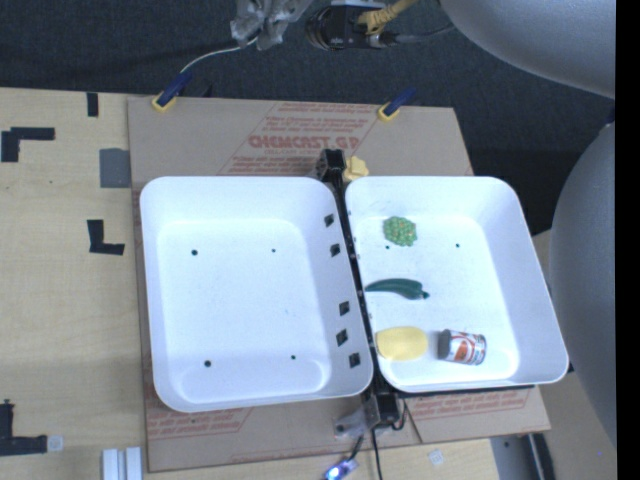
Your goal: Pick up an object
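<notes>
- Waiting at the start of the pick, by the look of it: your gripper (pixel 268 13) hangs high at the far edge of the desk (pixel 60 268), well beyond both bins and nowhere near any object.
- You can't tell from this angle whether the gripper is released or clenched; it's a blurred silvery cluster, and nothing shows between its tips.
- Take the right bin (pixel 500 208) as your landmark: all four candidates lie inside it.
- The green bumpy ball (pixel 400 231) sits toward its far end, the dark green pepper (pixel 396 288) lies near its middle, and the yellow lump (pixel 401 344) and the red-labelled can (pixel 462 347) rest just beside each other at its near end.
- The can lies on its side.
- The left bin (pixel 160 208) stands touching the right bin along the divider.
- Your next move, I'd judge, calls for swinging over the right bin and descending on one object; the green ball stands well apart from the rest, so it looks like the cleanest target.
</notes>
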Tool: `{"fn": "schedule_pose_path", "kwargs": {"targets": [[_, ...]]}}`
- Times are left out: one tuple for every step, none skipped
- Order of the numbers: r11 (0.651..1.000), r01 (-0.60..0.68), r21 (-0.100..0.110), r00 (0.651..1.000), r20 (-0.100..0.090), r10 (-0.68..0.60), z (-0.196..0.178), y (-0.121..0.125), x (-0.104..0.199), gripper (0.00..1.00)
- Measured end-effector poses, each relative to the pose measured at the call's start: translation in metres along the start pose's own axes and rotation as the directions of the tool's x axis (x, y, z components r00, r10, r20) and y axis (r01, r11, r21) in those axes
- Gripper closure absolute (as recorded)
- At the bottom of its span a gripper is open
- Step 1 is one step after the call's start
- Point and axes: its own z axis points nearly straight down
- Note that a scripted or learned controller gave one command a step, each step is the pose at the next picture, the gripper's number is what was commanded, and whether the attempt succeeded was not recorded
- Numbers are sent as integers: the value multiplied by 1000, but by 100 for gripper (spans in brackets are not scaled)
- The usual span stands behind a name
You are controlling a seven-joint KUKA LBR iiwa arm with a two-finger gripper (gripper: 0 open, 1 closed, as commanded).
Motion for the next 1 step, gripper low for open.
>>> {"fn": "schedule_pose_path", "kwargs": {"targets": [[1000, -10, 26, 1000, 9, 10, 173, 26, -107, 100]]}}
